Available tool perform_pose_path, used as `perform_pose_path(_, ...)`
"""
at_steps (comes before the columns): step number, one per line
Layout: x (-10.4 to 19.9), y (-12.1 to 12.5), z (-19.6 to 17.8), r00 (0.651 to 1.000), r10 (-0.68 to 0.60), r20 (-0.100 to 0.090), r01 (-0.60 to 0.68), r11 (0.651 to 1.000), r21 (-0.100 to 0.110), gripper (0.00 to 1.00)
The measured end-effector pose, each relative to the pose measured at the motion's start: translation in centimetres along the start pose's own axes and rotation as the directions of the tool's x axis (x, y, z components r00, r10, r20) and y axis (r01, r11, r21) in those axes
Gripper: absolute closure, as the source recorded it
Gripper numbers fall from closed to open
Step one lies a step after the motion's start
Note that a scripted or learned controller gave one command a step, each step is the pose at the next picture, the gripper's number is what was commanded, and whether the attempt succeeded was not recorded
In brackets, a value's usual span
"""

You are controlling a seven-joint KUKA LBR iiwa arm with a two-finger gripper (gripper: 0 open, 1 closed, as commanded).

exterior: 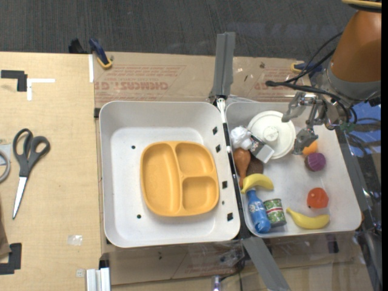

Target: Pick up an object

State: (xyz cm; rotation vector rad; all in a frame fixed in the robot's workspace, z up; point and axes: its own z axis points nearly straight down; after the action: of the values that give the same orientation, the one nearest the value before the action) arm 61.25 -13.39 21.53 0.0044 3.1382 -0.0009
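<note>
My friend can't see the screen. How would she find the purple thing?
Look in the right-hand shallow white bin, near its far right wall. The small round purple fruit lies there, just below a small orange piece. It alone is purple; the round red-orange ball sits nearer the camera.

The right bin (pixel 348 180) is crowded along its left and near sides by a white lid (pixel 271 134), two bananas (pixel 257 181), a blue bottle (pixel 257 212) and a can (pixel 274 212). Bare floor lies mid-bin, between the purple ball (pixel 314 161) and red ball (pixel 317 197)
</note>
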Motion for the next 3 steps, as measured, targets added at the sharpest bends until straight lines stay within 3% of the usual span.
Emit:
perform_pose_path(1, -0.4, 3.2, 12.1, 1.000, 0.007, 0.004, -0.007, 1.000, 0.000, 0.00)
perform_pose_path(2, 4.4, 0.6, 12.2, 1.000, 0.018, 0.001, -0.018, 1.000, 0.000, 0.00)
perform_pose_path(3, 3.7, 3.6, 12.1, 0.992, 0.127, 0.003, -0.127, 0.992, 0.000, 0.00)
